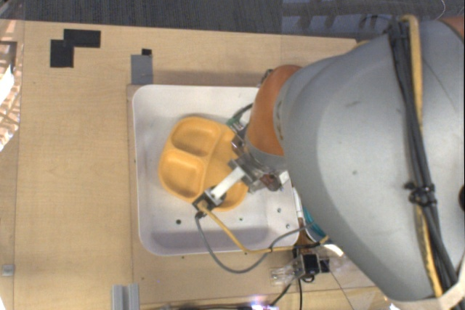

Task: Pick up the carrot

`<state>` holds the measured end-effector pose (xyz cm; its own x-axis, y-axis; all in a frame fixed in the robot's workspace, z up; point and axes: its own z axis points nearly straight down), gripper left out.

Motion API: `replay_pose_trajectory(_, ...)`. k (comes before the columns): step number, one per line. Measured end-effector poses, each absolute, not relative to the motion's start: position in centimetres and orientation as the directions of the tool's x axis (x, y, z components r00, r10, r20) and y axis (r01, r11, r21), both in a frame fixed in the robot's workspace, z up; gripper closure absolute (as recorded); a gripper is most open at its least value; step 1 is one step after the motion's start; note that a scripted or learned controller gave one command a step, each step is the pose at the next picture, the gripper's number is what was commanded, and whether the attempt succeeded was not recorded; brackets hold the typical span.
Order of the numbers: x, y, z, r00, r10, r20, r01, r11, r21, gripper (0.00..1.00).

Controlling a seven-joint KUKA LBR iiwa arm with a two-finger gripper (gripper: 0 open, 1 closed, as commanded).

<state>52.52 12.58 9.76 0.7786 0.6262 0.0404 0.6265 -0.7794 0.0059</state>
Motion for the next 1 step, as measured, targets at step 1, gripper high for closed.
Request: replay_pose_trajectory(1, 50.04, 18.7, 20.23, 0.843, 0.538, 0.016, 0.538, -0.843, -0.005, 1.0)
